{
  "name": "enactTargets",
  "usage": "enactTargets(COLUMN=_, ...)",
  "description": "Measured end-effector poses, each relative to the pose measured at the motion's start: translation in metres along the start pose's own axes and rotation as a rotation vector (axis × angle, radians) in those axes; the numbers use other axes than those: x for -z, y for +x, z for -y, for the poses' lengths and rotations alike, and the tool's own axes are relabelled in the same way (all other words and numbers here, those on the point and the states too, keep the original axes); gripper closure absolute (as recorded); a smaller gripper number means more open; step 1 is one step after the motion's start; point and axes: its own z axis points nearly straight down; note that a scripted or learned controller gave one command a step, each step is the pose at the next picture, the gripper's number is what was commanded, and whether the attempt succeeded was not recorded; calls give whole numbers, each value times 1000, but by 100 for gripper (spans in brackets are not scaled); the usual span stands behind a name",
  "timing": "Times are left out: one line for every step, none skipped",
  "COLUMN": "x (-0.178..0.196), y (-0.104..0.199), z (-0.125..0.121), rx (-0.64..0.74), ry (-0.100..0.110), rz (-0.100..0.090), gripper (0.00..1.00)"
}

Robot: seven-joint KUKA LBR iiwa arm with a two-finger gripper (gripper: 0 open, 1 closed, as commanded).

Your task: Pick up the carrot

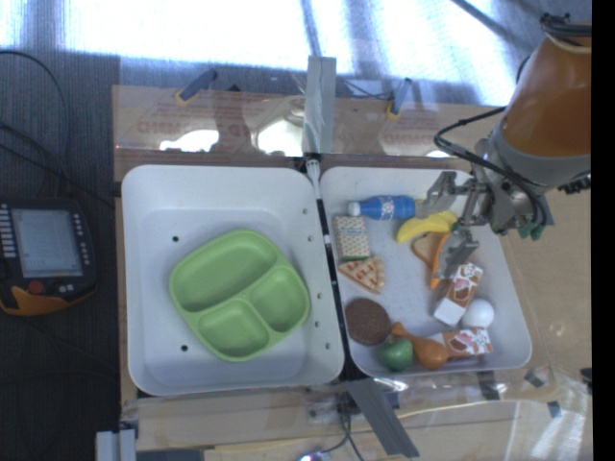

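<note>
1. Your gripper (459, 221) sits over the right bin (514, 301), near its far right corner. The fingers look spread fairly wide, with nothing between them.
2. The carrot (439, 258) lies in the right bin just below the gripper, a thin orange stick running toward the near edge. The lower finger (461, 250) is just beside it, on its right; I can't tell if they touch.
3. It's crowded there: a banana (425, 227) lies across the carrot's far end, and a slice of bread (424, 248) is pressed against its left side.
4. A carton (458, 296) stands just nearside of the carrot, with a white egg (478, 313) beside it.
5. A water bottle (382, 207) lies along the far edge, left of the banana.
6. Along the divider side you have a cracker packet (352, 238), a pizza slice (362, 275) and a brown cookie (366, 321).
7. The near edge holds a green pepper (394, 354), a drumstick (421, 347) and a red packet (469, 343).
8. The left bin (154, 209) holds a green divided plate (240, 295), well apart from the carrot.
</note>
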Motion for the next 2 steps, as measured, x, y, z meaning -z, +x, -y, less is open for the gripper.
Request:
enactTargets(x=-157, y=27, z=13, rx=91, ry=-3, rz=-11, gripper=0)
enactTargets(x=-132, y=56, z=-6, rx=303, ry=-1, rz=-2, gripper=0)
